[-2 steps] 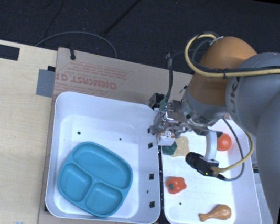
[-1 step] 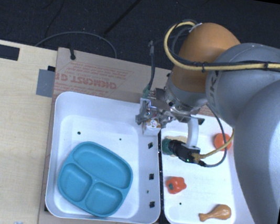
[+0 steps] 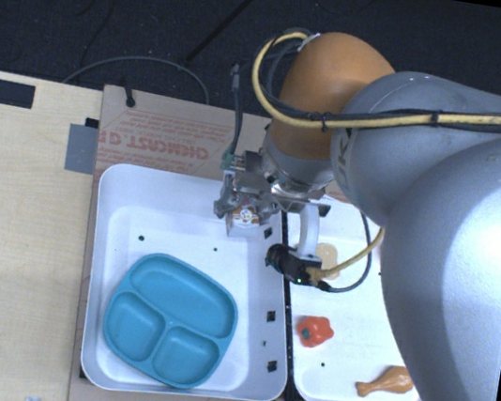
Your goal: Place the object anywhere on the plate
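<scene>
Single fixed cam, mounted above the bench (image 3: 8, 230), looking down at a slant. Far edge of scene at top of frame, near edge at bottom. Both white bins in frame: left bin (image 3: 120, 211), right bin (image 3: 342, 391). Arm (image 3: 439, 207) enters from frame right, close to lens, blocks much of right bin.

**Bright bench, dark backdrop**

Even overhead light washes the two white bins (image 3: 120, 211) almost to glare, while the floor behind falls near black. The blue plate (image 3: 171, 321) casts a soft shadow. The looming grey arm (image 3: 446, 228) reads slightly soft; detail is coarse throughout.
</scene>
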Tool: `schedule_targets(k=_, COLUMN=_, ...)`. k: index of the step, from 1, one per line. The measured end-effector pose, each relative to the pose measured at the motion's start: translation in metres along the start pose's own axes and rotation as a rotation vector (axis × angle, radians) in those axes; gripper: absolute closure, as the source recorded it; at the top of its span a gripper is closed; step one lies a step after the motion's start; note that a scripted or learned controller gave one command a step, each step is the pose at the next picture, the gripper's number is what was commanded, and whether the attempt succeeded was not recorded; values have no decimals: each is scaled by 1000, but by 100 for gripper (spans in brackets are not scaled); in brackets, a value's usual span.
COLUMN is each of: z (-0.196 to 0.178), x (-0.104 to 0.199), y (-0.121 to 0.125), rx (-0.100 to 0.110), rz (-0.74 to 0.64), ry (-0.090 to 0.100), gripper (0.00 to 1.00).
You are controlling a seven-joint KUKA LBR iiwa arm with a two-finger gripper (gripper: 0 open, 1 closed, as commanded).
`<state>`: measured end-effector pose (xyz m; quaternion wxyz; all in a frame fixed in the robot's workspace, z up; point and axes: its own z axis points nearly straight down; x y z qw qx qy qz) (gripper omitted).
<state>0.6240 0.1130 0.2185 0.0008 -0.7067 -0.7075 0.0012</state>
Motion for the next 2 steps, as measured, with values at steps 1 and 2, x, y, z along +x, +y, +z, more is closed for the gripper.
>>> schedule_targets(k=1, z=-14, x=25, y=-2, rx=0, rz=-1, ry=1, gripper=100)
schedule_targets(k=2, z=-13, x=25, y=-2, rx=1, rz=-2, ry=0, gripper=0)
